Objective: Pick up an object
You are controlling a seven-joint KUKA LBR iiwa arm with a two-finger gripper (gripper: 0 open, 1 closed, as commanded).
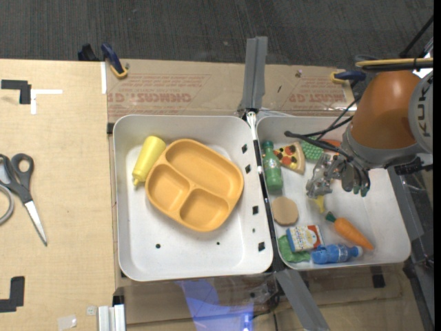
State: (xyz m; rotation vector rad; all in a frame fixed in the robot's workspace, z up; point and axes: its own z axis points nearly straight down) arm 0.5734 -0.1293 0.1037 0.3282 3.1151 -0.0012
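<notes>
White plastic makes up both bins: the left bin (pixel 131 254) carries an orange tray (pixel 189 183) with three compartments and a yellow bottle (pixel 147 158) lying against the tray's upper left edge. The right bin (pixel 386 250) carries the small toys. Along its left wall lies a green bottle (pixel 272 170), with a pizza slice (pixel 292 156) just beside its top end. Below the green bottle sits a round tan cookie (pixel 285 211). Near the front wall lie a small carton (pixel 304 239) and a blue bottle (pixel 335 254), side by side, and a carrot (pixel 349 232) rests at a slant just right of the carton.

The arm (pixel 389 112) reaches over the right bin from the right, its orange band prominent above the wrist. The gripper (pixel 324 178) hangs over the bin's middle, between the pizza slice and the carrot, pointing down. Its metal tip is a blur of grey parts; whether it is spread or closed cannot be told, nor whether it touches anything. A small yellow bit (pixel 316 200) shows just under it, too unclear to name.
</notes>
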